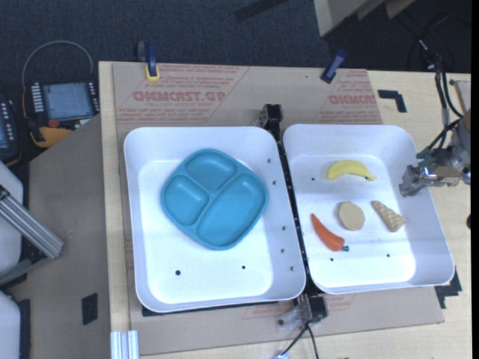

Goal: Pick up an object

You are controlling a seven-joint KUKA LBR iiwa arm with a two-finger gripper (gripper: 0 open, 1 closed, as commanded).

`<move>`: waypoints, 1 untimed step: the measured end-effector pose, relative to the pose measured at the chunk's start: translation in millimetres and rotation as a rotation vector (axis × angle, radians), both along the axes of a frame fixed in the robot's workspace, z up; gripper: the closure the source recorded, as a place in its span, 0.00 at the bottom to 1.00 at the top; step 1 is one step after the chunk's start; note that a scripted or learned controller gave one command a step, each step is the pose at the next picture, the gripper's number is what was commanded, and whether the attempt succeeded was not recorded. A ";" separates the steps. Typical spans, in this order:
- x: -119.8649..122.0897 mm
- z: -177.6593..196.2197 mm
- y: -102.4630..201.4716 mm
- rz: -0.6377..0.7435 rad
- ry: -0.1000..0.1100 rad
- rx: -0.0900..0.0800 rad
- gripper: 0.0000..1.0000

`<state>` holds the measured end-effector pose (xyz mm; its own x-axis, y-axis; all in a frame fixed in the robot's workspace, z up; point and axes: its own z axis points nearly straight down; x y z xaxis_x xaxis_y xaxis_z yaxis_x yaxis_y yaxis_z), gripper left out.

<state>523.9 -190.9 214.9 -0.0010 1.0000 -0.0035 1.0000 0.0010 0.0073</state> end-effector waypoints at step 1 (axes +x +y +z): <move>0.9 11.2 -0.2 0.000 0.003 0.001 1.00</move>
